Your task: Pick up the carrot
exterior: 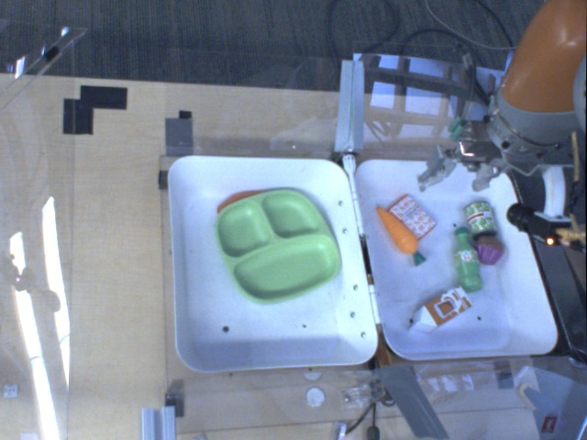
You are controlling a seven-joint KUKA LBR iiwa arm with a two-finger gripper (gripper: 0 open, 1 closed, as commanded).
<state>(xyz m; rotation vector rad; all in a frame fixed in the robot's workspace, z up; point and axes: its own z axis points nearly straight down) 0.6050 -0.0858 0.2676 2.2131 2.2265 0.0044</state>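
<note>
The orange carrot (pixel 399 230) lies in the right bin (pixel 518 333), near its left wall, with its green tip pointing toward the front right. It rests flat on the bin floor, just left of a small patterned packet (pixel 414 214). My gripper (pixel 457 176) hangs over the back of the right bin, behind and to the right of the carrot. It is open, its two fingers are spread apart, and nothing sits between them. The gripper and the carrot are clearly apart.
The right bin also holds a green can (pixel 478 216), a purple item (pixel 490 251), a green bottle (pixel 468 264) and a small carton (pixel 442 308). In the left bin (pixel 197 337) a green divided plate (pixel 278 243) covers an orange object (pixel 238 197).
</note>
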